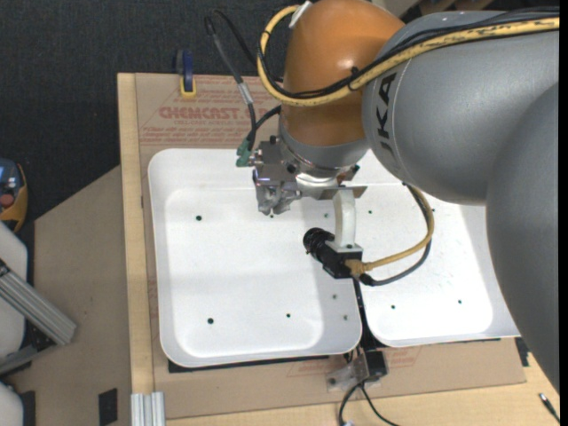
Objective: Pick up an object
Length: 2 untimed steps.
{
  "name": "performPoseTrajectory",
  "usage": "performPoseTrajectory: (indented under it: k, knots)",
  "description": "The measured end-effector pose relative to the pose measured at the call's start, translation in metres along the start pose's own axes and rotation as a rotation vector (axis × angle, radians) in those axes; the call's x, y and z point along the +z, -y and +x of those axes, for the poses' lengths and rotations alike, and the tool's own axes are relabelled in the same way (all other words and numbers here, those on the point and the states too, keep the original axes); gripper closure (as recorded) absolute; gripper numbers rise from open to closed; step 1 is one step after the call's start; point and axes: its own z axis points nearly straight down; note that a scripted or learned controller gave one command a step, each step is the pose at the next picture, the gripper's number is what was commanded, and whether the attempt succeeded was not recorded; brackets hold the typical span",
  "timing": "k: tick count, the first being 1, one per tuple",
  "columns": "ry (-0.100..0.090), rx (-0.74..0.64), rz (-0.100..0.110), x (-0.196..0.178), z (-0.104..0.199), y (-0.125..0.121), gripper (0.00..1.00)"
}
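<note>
My gripper [273,202] hangs low over the back of the left white bin [231,273], near that bin's right half. The orange band and grey wrist sit right above it and hide its upper part. I see no loose object on the visible floor of the left bin, only small dark dots. The right white bin [444,282] is largely covered by the grey arm, so its contents are hidden from me.
Both bins rest on a brown board printed CHEMCAST [197,112], with a blue clamp [186,71] at its back edge. A black plug and yellow cable [333,254] dangle over the seam between the bins. An aluminium rail [35,307] lies off to the left.
</note>
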Motion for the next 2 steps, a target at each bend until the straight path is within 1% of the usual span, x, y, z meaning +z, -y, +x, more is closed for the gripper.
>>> performPoseTrajectory:
  k: [1, 2]
  knots:
    - [-0.001, 0.006, -0.011, -0.029, -0.014, 0.012, 1.0]
    - [0.0, 0.003, -0.009, 0.008, 0.022, -0.011, 1.0]
